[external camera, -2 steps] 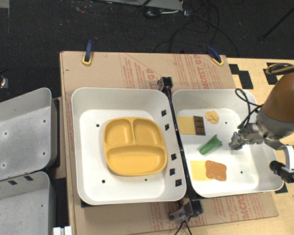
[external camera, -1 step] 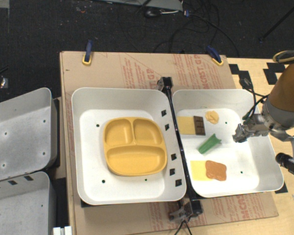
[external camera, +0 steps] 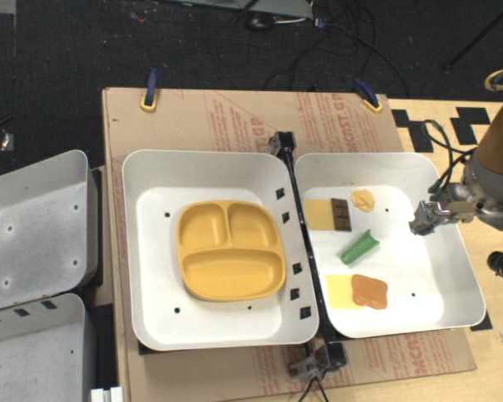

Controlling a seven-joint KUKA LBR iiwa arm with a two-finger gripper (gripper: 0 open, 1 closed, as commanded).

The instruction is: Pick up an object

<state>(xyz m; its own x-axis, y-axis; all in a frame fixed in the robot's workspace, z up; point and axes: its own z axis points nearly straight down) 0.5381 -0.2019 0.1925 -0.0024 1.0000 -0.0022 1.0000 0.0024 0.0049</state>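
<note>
Camera view: two white bins (external camera: pixel 151 249) are seen side by side. A yellow divided plate (external camera: pixel 231 250) is centred in the left bin. A green block (external camera: pixel 359 247) is placed mid right bin. The gripper (external camera: pixel 425 222) is poised at that bin's right edge; its finger state cannot be told.
</note>
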